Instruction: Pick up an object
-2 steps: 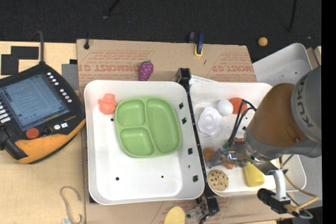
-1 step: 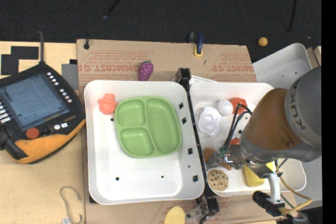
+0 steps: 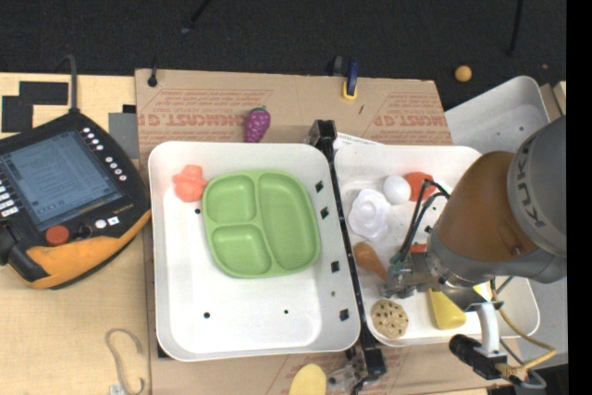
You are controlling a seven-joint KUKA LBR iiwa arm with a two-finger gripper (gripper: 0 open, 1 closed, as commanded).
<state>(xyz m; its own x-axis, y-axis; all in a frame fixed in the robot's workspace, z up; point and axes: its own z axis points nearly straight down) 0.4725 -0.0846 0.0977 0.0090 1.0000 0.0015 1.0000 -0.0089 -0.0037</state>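
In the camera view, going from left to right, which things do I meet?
Teach pendant → pink toy → green divided plate → cookie → yellow block.

A grey robot arm point(image 3: 546, 190) with a broad orange band point(image 3: 481, 208) above its wrist reaches in from the right, over the right-hand white bin point(image 3: 462, 154). It bends downward into that bin. Its tool point(image 3: 400, 282) sits low at the bin's near-left part, wrapped in dark cables.
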